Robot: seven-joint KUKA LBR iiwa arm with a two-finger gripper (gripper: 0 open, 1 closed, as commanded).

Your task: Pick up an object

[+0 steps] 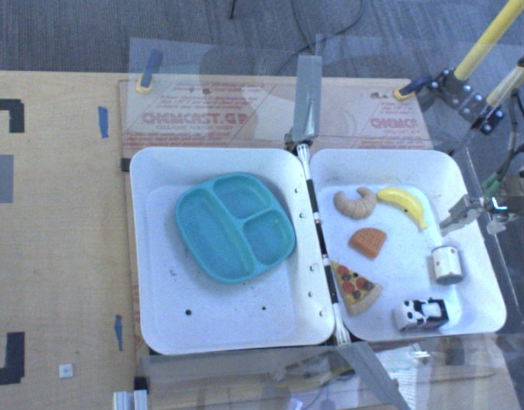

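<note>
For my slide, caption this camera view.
Teal divided plate in the left bin; croissant, banana, pizza slice and other small items in the right bin.

You've got one fixed camera, mounted above the worktop [48, 229] and looking down at a slant. It's far enough back that both white bins fit in frame: left bin [159, 323] near centre, right bin [479, 306] toward the right side. The far edge of the worktop sits near the top of frame, with grey floor [91, 15] beyond it; the near bin rims sit just above the bottom edge. Wood surface fills your left third. Detail is enough to tell small items apart, not fine texture.
</note>
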